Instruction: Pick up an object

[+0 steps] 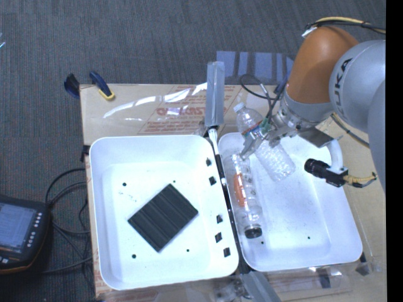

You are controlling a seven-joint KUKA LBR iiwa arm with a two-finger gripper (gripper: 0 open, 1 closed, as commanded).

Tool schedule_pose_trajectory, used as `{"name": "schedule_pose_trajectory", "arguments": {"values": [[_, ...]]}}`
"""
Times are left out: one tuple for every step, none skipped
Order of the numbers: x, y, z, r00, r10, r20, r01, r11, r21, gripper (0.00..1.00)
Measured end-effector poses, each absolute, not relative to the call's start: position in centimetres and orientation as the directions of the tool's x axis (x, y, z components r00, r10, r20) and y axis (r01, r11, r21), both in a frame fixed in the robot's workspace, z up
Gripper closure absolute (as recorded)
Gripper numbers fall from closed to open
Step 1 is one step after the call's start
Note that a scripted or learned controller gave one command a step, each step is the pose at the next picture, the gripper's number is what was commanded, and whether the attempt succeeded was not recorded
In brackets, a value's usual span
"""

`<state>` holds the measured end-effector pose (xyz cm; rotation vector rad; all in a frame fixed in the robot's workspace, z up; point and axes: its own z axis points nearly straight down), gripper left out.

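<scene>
While the claw (263, 133) hangs over the right bin (327, 231) with a clear plastic bottle (267, 146) apparently pinched between its fingers, the lift step appears underway, and the next move calls for a steady vertical rise clear of the second bottle (244, 194).

Black capital letters reading "KU", the start of a maker's name, ran down the grey casing of the arm (362, 74) beside its orange band. Red print stood on the cardboard sheet (182, 109) behind the bins, too glared and small to read. A bottle (244, 194) in the right bin carried an orange label, its wording illegible.
</scene>
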<state>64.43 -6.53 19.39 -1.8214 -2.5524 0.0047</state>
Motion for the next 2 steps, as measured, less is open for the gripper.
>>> {"name": "schedule_pose_trajectory", "arguments": {"values": [[64.48,-6.53,20.23,-0.328,0.945,0.004,0.945,0.328,-0.007,1.00],[64.45,-6.31,19.41,-0.485,0.875,0.001,0.875,0.485,-0.002,1.00]]}}
